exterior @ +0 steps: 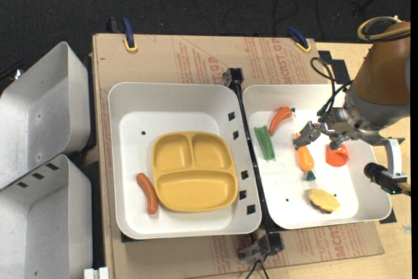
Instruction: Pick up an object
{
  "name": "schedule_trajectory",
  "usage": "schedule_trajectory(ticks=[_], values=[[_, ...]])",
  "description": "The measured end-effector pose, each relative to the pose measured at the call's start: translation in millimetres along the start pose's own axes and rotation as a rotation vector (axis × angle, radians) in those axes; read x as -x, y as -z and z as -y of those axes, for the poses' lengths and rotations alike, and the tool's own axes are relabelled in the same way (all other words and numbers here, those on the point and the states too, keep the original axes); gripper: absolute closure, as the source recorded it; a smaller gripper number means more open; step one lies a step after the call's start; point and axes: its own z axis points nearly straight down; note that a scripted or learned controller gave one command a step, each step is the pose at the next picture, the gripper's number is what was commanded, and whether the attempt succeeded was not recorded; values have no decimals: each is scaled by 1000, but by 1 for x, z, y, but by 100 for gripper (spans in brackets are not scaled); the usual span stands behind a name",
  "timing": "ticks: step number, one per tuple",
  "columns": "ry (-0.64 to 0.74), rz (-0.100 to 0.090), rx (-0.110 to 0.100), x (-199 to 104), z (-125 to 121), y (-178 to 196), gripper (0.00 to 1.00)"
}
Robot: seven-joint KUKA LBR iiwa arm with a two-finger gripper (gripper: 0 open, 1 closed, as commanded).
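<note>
On the bench, the left bin [124, 108] holds a small orange-brown sausage [147, 193] lying beside a yellow divided plate [194, 171]. The sausage looks like a light plastic toy, smooth and round, so it would likely roll unless pinched across its middle. The plate is broad and flat, and is probably hard to take except by its rim.

In the right bin [366, 212], going rightward: a green bean-like strip [264, 142], thin and low, awkward to get under; a curved orange-red chili [280, 117] near the far wall; a small carrot [305, 159] with a green tip, stiff and tapered, best squeezed across its thick end; a flat yellow cracker-like piece [323, 200] near the front; and a red-orange piece [337, 155], partly hidden under the arm.

The claw [324, 132] hovers over the right bin, just above the carrot and the red-orange piece. Its fingers look spread, with nothing between them. The carrot seems the likeliest target.
</note>
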Motion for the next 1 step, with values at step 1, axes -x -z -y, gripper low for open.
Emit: schedule_trajectory(ticks=[1], values=[[-1, 0, -2, -1, -9, -57, 0]])
